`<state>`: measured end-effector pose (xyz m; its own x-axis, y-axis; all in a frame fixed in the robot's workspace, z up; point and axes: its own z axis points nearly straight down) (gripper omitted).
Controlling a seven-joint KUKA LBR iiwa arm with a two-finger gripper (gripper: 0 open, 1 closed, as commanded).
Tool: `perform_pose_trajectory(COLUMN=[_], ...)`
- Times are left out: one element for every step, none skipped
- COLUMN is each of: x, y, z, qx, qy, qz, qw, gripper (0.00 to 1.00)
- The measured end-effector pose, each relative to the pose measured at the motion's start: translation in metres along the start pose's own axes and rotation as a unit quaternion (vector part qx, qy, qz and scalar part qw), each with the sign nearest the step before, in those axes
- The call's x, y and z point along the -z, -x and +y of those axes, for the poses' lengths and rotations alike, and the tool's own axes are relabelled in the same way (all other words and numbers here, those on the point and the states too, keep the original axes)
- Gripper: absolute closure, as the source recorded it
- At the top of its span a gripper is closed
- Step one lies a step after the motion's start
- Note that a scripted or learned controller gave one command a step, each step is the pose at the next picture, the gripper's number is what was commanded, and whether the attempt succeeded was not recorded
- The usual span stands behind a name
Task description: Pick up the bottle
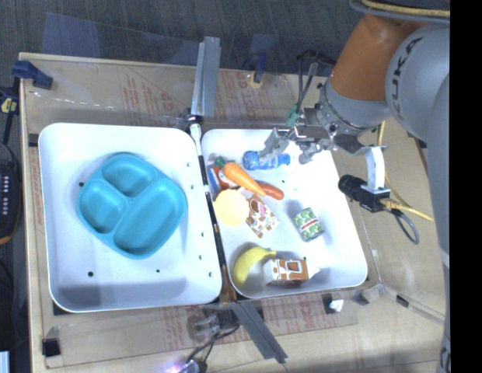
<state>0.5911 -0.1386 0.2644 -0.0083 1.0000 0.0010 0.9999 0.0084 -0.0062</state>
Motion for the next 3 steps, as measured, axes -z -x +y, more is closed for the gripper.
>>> perform_pose_trajectory(x=[-0.059,-0.173,-0.166], y=[0.053,0.07,0.068], z=[0.041,0.066,0.064], qx=[0.069,0.034,0.036], qy=[0.002,0.0,-0.005], qz=[-0.001,0.0,0.002], qw=[0.9976,0.9994,0.9993], gripper=[0.0,0.0,1.0])
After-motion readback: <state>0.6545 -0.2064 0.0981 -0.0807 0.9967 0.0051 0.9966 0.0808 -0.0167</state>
